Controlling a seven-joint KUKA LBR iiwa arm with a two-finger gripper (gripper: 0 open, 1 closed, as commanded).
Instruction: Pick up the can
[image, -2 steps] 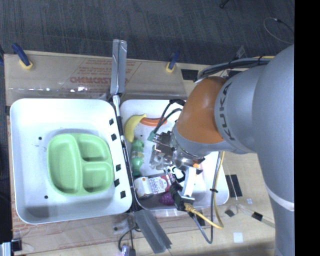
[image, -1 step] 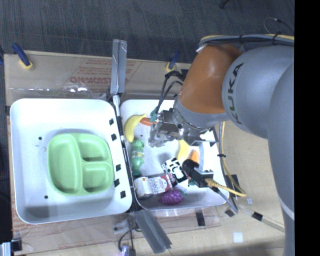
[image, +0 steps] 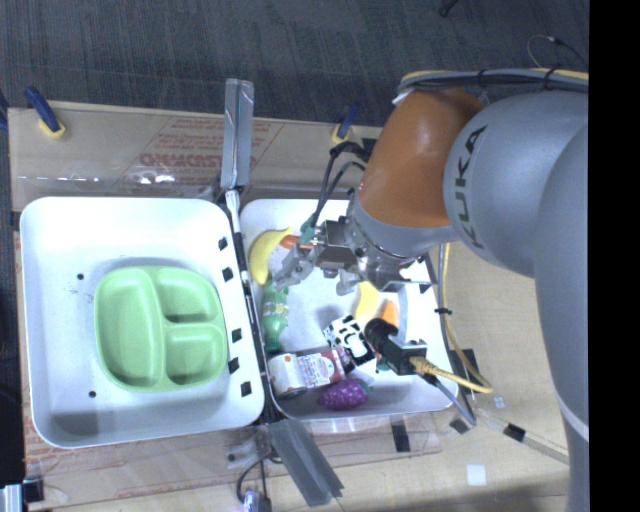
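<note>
1. Grey and orange-banded, the KUKA arm (image: 470, 170) reaches in from the right and hangs low over the right bin (image: 425, 395), its bulk covering much of that bin's upper half; the posture suggests a descent toward the clutter below.

2. White and shallow, the left bin (image: 40, 300) holds a green divided tray (image: 160, 325), lying flat near its centre and well apart from the work.

3. Crowded along the right bin's left and lower sides are a banana (image: 262, 252), a green bottle (image: 274, 312), purple grapes (image: 343, 394) and a black-and-white patterned box (image: 346, 334), apparently loose in a jumble as picking stock.

4. Lying on its side at the bin's lower left is the can (image: 305, 371), red-and-white labelled, touching or just beside the grapes and just below the bottle. Its long axis runs roughly left to right, tilted slightly, with the pale end facing the divider between the bins; which end is the top cannot be told.

5. Metal-toned, the end effector (image: 318, 250) sits near the banana, well above the can in the view; whether it is spread or pressed together cannot be told, and nothing is seen in it.
</note>
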